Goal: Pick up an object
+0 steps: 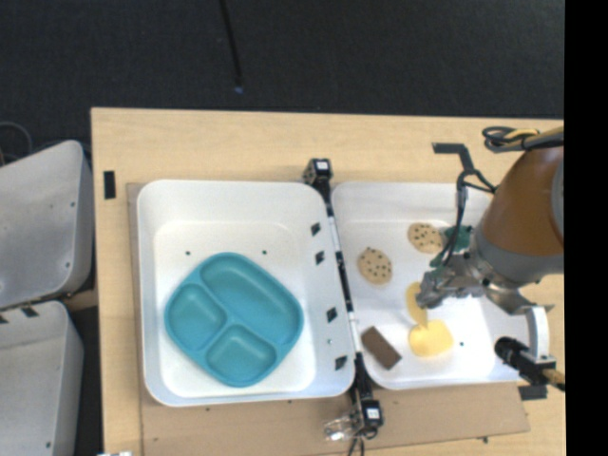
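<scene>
The right bin holds two chocolate-chip cookies: one left of centre, another further back, partly behind the arm. A brown chocolate bar piece lies at the front left of that bin. A yellow lump sits near the front, and a second yellow piece peeks out under the gripper. My gripper is low over that second yellow piece, just behind the yellow lump.
The left bin carries a blue compartment plate. A divider with black clips runs between the bins. The wooden bench surrounds both; grey panels stand at the left.
</scene>
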Controlling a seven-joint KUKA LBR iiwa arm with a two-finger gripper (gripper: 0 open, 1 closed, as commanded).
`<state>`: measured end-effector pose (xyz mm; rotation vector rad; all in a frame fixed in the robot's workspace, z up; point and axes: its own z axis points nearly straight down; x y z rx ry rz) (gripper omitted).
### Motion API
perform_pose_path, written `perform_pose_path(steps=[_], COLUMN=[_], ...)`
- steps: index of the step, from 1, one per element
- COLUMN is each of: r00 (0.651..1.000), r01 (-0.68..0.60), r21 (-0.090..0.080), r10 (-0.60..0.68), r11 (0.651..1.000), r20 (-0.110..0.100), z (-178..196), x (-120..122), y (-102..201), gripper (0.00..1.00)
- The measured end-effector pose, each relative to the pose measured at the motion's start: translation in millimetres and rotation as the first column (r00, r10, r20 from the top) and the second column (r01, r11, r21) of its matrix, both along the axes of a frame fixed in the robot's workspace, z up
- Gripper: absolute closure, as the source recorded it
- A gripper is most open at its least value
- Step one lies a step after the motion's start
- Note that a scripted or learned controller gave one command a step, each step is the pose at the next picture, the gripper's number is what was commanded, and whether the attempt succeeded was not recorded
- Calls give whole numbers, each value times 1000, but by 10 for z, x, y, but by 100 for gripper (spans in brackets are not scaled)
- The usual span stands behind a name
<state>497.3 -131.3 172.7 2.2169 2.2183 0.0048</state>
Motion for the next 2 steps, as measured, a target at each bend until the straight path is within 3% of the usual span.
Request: perform_pose_path(steps=[1,2], r00=[1000,1000], r01=[-2,-3], r21=[0,0], r10=[2,3], r11=[1000,1000], r20=[1,-1], z=[559,836], x=[-81,-65], y=[7,-2], gripper=[100,100])
